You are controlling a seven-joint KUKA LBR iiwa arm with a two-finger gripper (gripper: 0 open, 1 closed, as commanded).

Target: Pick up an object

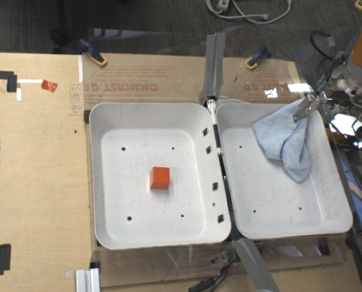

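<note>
Two shallow white plastic bins sit side by side on your bench, the left bin [107, 224] and the right bin [327, 218] touching along their inner rims, where small black clips run down the seam.

Left bin: a small orange-red cube [160, 178] rests flat on the floor, a little below the middle and well apart from every wall.

Right bin: a pale blue-grey crumpled cloth [284, 139] lies in the far right part. Its upper corner is pulled up toward the bin's far right corner, and a fold hangs down in a long drape toward the middle of the right wall.

Your metal two-finger gripper [308, 107] is at the right bin's far right corner, just over the rim. Its thin fingers look pinched together on the raised corner of the cloth, so the tool is clenched on fabric. The rest of the cloth touches the bin floor.

The grey arm with its orange band [360, 56] comes in from the right edge, with cables bunched beside the wrist.

Behind the bins lies a brown cardboard sheet [138, 78], held by two clamps with yellow tips [95, 56].
</note>
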